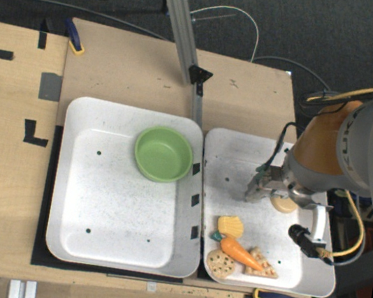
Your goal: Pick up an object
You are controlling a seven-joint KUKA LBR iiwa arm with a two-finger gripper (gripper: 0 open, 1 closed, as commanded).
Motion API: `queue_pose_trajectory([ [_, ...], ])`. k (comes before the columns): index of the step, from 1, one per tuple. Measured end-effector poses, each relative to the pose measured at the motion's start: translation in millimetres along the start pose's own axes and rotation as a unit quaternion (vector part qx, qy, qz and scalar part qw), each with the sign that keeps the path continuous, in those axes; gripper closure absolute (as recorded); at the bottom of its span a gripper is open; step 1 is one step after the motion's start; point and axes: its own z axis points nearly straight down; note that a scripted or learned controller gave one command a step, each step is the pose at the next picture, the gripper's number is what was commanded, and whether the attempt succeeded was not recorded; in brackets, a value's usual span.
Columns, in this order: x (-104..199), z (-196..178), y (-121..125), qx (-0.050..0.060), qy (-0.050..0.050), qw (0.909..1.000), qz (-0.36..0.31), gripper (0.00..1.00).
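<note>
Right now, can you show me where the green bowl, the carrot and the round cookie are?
green bowl (164,154): camera view, middle of its inside.
carrot (240,252): camera view, middle of its orange body.
round cookie (220,264): camera view, centre of its dotted top.

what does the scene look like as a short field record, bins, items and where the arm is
left bin: holds a green bowl near its upper right corner
right bin: toy food at its lower edge
toy food: yellow piece, carrot, round cookie
gripper: over the right bin, above the food cluster
round tan item: beside the gripper, partly hidden
held object: none visible
</note>
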Motion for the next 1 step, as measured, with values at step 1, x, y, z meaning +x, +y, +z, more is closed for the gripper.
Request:
queue_pose_trajectory([
  [1, 7.5, -53.5, -5.9, 0.004, 0.002, 1.0000, 0.000, 1.00],
])
